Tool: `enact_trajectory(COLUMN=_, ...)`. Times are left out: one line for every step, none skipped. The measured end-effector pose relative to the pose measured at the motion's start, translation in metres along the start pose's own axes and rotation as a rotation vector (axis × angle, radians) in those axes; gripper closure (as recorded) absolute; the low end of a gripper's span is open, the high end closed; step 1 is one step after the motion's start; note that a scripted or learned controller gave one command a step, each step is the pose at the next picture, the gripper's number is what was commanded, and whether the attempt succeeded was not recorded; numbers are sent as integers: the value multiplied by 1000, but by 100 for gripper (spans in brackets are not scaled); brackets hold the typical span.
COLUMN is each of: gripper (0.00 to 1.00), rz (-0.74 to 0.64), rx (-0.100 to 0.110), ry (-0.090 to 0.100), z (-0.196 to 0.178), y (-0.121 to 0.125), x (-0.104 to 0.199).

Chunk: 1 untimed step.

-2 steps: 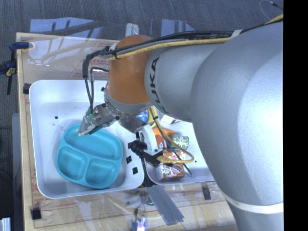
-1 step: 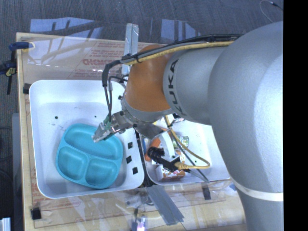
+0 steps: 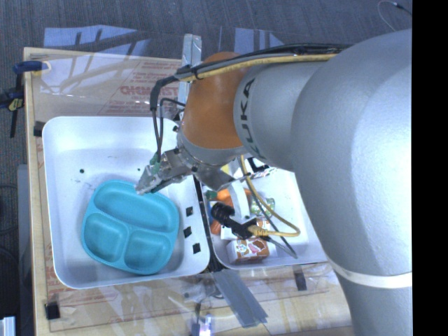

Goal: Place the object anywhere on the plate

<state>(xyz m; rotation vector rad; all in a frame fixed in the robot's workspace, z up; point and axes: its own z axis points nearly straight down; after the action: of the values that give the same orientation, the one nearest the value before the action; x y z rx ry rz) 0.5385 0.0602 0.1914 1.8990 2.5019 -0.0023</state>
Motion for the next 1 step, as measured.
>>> enact_trajectory(gripper=100, rz=-4, rx=-1, ry=-1, z=-10, y=1, x=0)
